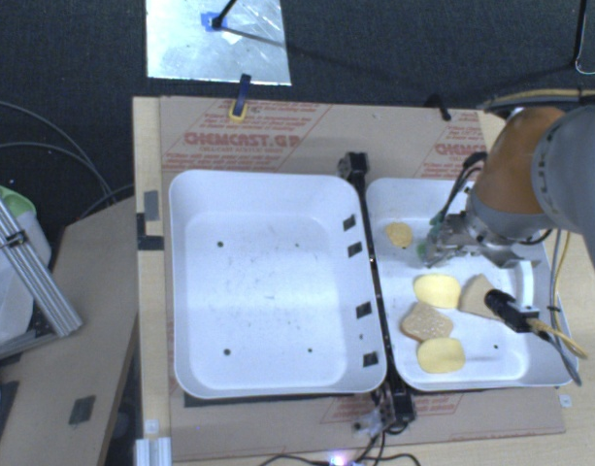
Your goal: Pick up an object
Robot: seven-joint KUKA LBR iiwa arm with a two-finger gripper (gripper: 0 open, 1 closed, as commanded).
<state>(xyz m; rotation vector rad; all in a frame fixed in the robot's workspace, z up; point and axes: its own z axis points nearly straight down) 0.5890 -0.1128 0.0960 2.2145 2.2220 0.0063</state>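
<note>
Over the shallow white bin (491, 362) at the right edge of the worktop (278, 134), the tool (435, 246), open or closed I cannot tell, could nudge the small round yellow piece (400, 233) just beside it away instead of gripping it.

In the right bin (496, 362), beside the left bin (268, 289), a small round piece (399, 234) lay behind three larger pieces (437, 290).

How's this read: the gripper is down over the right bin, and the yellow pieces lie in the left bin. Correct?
One slip. The camera view shows the yellow pieces in the right bin, not the left bin. The gripper is over the right bin, as you said.
</note>
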